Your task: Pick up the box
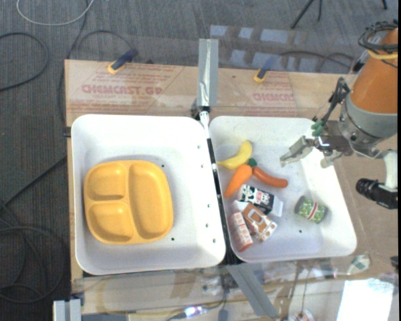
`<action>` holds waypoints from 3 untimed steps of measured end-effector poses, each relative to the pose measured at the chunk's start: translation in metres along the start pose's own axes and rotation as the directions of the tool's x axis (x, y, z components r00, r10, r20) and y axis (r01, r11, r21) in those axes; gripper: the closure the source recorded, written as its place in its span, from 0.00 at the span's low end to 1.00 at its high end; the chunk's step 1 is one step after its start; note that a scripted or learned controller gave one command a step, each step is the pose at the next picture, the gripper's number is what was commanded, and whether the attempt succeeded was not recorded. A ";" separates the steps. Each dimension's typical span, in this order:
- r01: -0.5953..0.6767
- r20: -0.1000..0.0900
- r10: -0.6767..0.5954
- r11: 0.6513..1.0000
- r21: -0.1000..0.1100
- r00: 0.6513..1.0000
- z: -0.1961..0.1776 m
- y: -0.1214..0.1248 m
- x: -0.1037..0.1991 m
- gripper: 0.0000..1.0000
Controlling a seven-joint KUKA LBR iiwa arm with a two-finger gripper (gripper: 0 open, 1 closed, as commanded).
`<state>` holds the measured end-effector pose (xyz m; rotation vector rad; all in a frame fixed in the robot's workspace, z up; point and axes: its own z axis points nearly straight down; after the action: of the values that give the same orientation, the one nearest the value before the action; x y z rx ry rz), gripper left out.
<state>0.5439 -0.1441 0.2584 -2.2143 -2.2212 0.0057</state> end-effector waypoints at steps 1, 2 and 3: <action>-0.101 0.003 0.101 0.995 -0.021 0.995 0.133 -0.047 -0.032 0.00; -0.197 0.002 0.197 0.980 -0.017 0.980 0.170 0.034 -0.033 0.00; -0.278 0.002 0.278 0.960 -0.012 0.960 0.171 0.094 -0.022 0.00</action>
<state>0.6373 -0.1654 0.0869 -2.5141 -1.8952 -0.0019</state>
